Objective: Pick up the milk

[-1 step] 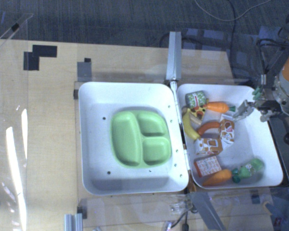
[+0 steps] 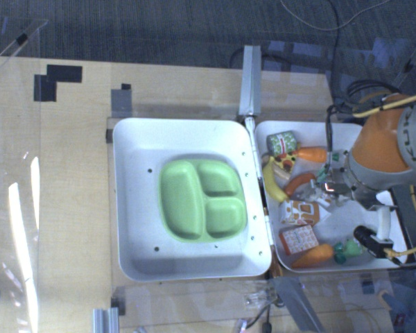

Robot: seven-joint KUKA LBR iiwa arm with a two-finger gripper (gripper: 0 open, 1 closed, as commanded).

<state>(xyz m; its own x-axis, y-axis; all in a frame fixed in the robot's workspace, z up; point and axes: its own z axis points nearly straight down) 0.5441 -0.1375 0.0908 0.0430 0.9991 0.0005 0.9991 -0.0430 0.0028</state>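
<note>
Arm's orange band is closest to the lens, pincer (image 2: 331,184) below it low in the right bin (image 2: 399,127), can't tell its state; milk carton (image 2: 300,213) lies flat just left of and slightly nearer than it, long axis roughly left-right.

Pale matt wood bench top (image 2: 180,304). Two shallow white plastic bins (image 2: 135,186), smooth, slight sheen. Light-green divided plastic tray (image 2: 201,200), smooth, semi-gloss. Grey metal rail (image 2: 249,82), dull. Small printed paper-like milk carton (image 2: 301,212).
</note>
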